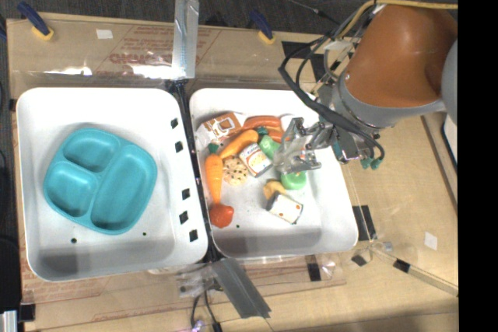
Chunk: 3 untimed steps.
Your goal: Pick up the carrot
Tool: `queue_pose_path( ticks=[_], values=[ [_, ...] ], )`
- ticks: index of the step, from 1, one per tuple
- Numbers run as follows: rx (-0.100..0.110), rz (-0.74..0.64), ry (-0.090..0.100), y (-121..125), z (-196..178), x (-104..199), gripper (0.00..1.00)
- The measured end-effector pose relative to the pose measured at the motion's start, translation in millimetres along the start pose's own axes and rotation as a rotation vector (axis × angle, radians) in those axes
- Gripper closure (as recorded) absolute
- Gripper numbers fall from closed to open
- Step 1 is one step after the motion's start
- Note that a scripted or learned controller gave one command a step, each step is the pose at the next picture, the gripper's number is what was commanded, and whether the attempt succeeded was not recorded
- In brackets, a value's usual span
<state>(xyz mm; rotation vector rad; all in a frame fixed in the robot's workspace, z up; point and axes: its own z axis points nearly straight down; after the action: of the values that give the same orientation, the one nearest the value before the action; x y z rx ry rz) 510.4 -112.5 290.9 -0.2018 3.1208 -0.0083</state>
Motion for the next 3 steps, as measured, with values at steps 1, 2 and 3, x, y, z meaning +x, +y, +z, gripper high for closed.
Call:
queue_pose_path(
  ticks=[1,2,3],
  values=[
    [0.001,0.039,0.005,-41.1,-97.2,14.3,1.00],
    [-0.003,-0.098,0.010,-98.1,-139.0,18.3,1.00],
    [-0.010,-0.378,0.013,-94.9,-24.7,19.4,1.00]
  ],
)
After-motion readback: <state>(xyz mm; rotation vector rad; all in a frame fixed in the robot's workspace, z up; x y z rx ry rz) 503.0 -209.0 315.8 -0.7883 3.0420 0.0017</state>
